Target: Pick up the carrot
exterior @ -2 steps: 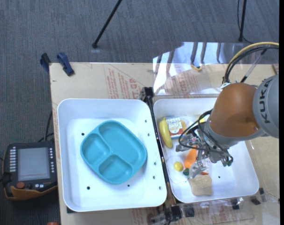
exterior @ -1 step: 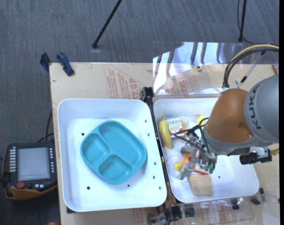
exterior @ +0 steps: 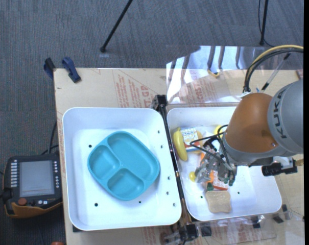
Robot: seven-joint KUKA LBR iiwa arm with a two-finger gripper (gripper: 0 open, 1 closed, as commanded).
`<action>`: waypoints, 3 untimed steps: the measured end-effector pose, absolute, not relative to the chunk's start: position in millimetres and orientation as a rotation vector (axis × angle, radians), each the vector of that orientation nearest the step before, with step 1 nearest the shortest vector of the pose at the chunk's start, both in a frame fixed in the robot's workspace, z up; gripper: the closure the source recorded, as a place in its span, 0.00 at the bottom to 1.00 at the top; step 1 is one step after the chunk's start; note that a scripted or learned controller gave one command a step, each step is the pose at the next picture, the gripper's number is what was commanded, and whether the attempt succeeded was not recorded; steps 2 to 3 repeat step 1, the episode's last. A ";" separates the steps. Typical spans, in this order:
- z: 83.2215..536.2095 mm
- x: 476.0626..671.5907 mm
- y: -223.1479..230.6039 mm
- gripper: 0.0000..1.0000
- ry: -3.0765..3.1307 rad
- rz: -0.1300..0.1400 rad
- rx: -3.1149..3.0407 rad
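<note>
The carrot (exterior: pixel 209 176) is a small orange piece in the middle of the right bin (exterior: pixel 261 198), mostly covered by the gripper. My gripper (exterior: pixel 215 171) hangs low right over it, reaching in from the right under the orange wrist band (exterior: pixel 248 126). I cannot make out whether the carrot sits inside the gripper or just beneath it.
A yellow banana (exterior: pixel 181 145) and a small packet (exterior: pixel 191 134) lie at the right bin's left side. A bread slice (exterior: pixel 218 202) lies near its front wall, a small yellow piece (exterior: pixel 193 176) left of the gripper. The left bin (exterior: pixel 77 208) holds a blue divided plate (exterior: pixel 123 165).
</note>
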State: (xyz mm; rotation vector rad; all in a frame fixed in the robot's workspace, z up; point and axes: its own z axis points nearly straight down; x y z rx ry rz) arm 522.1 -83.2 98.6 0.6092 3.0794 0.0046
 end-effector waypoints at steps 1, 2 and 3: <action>189.7 479.2 -24.5 1.00 3.061 0.005 0.686; 189.7 479.2 -24.5 1.00 3.061 0.005 0.686; 189.7 479.2 -24.5 1.00 3.061 0.005 0.686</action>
